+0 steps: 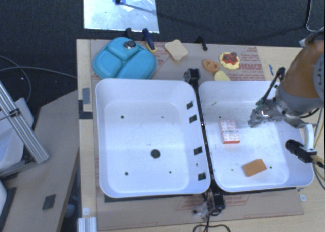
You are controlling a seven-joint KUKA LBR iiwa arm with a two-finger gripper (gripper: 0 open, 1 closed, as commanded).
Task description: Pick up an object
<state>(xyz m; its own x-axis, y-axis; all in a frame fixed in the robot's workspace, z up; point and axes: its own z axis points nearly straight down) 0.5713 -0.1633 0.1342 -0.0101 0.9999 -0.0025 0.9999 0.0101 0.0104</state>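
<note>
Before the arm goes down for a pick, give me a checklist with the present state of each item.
1. Targets in the right white bin: ok. A small white box with red print and a flat orange block lie there.
2. Targets apart from each other: ok, bare floor shows between them.
3. Gripper over the right bin: ok, it hangs to the right of the box, not above it.
4. Anything held: cannot tell.
5. Block clear of the bin wall: ok, though it lies near the front wall.
6. Left white bin: ok, nothing to pick; a dark round spot marks its floor.
</note>
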